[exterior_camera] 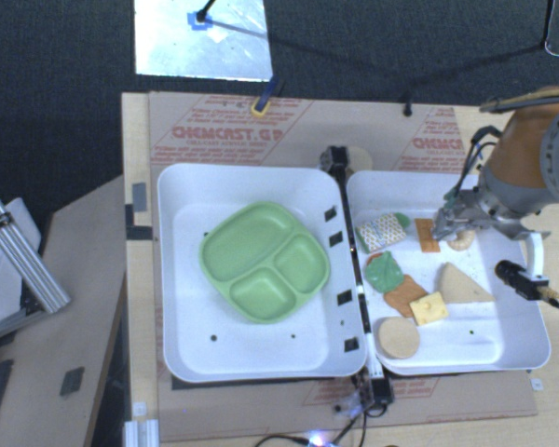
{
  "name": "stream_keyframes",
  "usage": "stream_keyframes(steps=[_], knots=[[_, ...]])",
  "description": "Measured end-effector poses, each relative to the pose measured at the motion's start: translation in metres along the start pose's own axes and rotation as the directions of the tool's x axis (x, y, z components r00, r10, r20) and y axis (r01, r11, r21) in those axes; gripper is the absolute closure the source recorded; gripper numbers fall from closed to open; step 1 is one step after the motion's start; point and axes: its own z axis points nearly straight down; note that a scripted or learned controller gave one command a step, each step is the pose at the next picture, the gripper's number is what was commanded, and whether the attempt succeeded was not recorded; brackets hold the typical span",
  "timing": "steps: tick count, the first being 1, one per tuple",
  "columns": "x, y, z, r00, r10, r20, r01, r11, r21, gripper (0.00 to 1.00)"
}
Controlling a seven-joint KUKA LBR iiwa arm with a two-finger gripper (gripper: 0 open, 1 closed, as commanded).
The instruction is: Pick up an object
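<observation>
Two white bins sit side by side on the table [214,119]: the left bin [182,250] carries a green divided plate [264,261], and the right bin [512,338] carries the loose pieces on offer. Among them are a speckled block [381,232], an orange cracker [428,235], a green leafy piece [384,271], an orange slab [405,294], a yellow cube [429,308], a pale wedge [461,285] and a tan round disc [398,337].

The claw [455,223] is low over the far part of the right bin, just beside the orange cracker and right above a small pale piece [462,240] (a mushroom-like shape, hard to name). How far its tips are spread I cannot tell, and nothing is plainly caught between them.

By my reading, the step in hand is the descent onto a target, most likely that pale piece or the cracker. The next move calls for closing squarely on one item and then lifting straight up, clear of the bin's far wall.
</observation>
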Motion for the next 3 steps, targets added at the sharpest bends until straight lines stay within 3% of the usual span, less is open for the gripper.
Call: stream_keyframes(steps=[2,3], knots=[[0.005,0.012,-0.113,1.000,-0.002,-0.004,0.002,1.000,0.008,1.00],[0.005,0.013,-0.123,1.000,-0.002,-0.006,0.002,1.000,0.015,1.00]])
